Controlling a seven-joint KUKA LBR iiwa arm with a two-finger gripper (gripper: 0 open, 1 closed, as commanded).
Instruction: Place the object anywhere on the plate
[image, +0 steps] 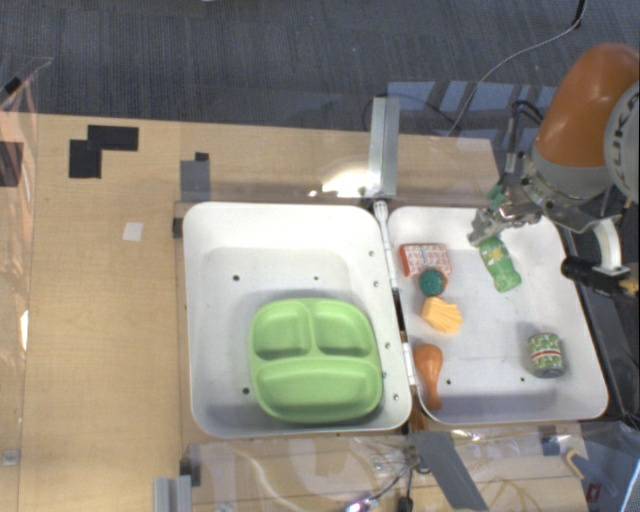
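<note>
A green divided plate (315, 360) lies in the left bin (220, 250), toward its front. In the right bin (570, 300) a green bottle (500, 266) lies tilted near the back. My gripper (495, 224) is right at the bottle's upper end, reaching in from the right. The view does not show whether the bottle is between its fingers or merely below it.
The right bin also holds a red and white packet (424, 258), a small dark green ball (432, 283), a yellow wedge (442, 315), an orange piece (428, 366) by the front left wall, and a green can (546, 354). A ridge (392, 300) divides the two bins.
</note>
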